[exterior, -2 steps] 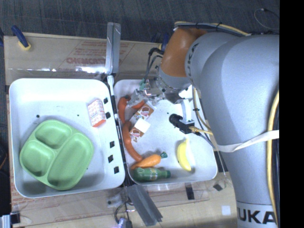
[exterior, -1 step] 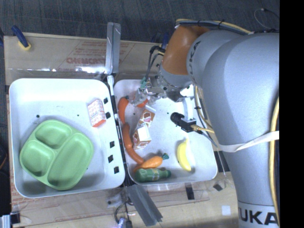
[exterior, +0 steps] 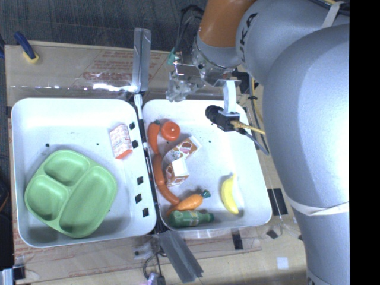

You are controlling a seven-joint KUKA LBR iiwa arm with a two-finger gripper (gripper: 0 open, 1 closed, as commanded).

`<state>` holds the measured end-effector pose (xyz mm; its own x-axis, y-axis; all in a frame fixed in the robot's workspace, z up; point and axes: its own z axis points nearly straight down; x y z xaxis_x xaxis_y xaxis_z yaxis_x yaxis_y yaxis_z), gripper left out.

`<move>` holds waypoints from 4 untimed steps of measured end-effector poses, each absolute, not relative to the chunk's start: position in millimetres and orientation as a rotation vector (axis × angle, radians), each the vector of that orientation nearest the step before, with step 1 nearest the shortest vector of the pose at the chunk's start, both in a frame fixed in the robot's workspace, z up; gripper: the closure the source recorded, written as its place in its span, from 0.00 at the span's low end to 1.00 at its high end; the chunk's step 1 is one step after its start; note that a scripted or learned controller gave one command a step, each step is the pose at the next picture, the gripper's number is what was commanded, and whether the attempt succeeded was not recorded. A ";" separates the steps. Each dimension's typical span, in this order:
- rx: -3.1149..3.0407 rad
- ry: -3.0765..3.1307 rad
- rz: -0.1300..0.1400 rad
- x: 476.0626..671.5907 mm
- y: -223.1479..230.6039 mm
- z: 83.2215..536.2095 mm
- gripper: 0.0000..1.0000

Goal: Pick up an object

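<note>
As nothing sits in my end effector (exterior: pixel 178 90), I log this as the approach step: no grasp made yet. It hangs over the far rim of the right bin (exterior: pixel 249 159), at about 12 o'clock of that bin's contents. Whether it is released or clenched I cannot tell; the metal tip is too small and too cluttered in the camera view.

Candidates, all in the right bin:
- tomato (exterior: pixel 171 129): nearest, at 6 o'clock from the end effector, near but not under it.
- long orange toy (exterior: pixel 155 162): along the bin's 9 o'clock wall, just beside the tomato.
- carton (exterior: pixel 178 159): tilted, mid-bin, further toward 6 o'clock.
- carrot (exterior: pixel 190 202) and bottle (exterior: pixel 191 218): side by side at the near wall, well apart from me.
- banana (exterior: pixel 229 195): alone at 4 to 5 o'clock, with bare floor around it.

Judgement: the tomato is the shortest reach, but it is round and crowded by the long orange toy. The banana looks like the cleaner grasp. Next move calls for a shift toward 6 o'clock into the bin, centring over one item, then a straight descent.

Left bin (exterior: pixel 65 123) holds a plate (exterior: pixel 70 192) and a box (exterior: pixel 120 141); not considered.
</note>
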<state>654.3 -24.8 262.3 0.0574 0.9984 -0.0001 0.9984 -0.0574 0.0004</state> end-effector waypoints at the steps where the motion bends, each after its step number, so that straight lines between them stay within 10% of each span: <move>1: 2.285 2.158 -0.002 654.0 -25.1 261.4 0.00; 2: 2.070 2.367 -0.005 656.2 -7.0 256.1 0.00; 3: 1.871 2.528 -0.004 538.3 -1.4 201.5 0.00; 4: 1.847 2.542 -0.002 538.1 -93.5 213.9 0.00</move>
<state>538.1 -93.5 213.9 -0.3090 0.9511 -0.0004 0.9511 0.3090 -0.0014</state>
